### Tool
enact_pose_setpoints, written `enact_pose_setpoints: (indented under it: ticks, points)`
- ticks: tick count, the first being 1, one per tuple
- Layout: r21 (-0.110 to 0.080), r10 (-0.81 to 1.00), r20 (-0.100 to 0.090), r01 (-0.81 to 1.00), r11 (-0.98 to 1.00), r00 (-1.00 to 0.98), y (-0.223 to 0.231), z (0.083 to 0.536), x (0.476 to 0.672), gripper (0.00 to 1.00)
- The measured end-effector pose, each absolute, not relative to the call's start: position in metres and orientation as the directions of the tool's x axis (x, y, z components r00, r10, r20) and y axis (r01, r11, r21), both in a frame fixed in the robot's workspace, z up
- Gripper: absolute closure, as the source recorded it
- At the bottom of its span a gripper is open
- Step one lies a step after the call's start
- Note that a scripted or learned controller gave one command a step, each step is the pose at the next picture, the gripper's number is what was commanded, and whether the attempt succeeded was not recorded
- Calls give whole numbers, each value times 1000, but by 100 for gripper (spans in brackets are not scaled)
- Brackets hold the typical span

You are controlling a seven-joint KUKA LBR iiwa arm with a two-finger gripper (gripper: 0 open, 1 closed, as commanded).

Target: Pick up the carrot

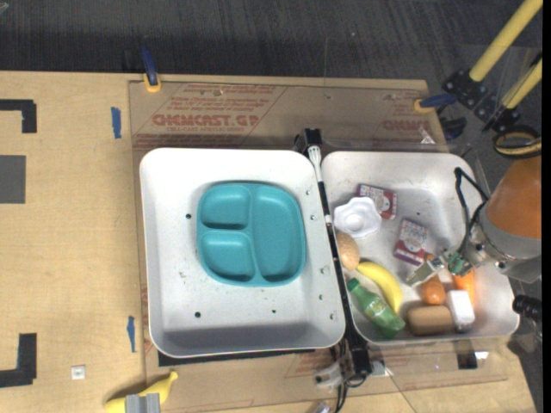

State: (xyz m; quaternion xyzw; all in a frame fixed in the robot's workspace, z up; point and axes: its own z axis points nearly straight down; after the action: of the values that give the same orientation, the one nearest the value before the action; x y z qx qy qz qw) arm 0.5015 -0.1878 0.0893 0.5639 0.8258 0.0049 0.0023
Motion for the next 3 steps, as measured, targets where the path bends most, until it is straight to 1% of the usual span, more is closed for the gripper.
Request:
enact_pose_setpoints:
  ticks: [1,2,3]
  points:
    - [9,825,-12,825,566,-566,-145,90,484,0]
    - [20,826,-28,826,563,-562,-147,102,489,100]
    - [14,646,-14,646,763,-763,-164,92,486,100]
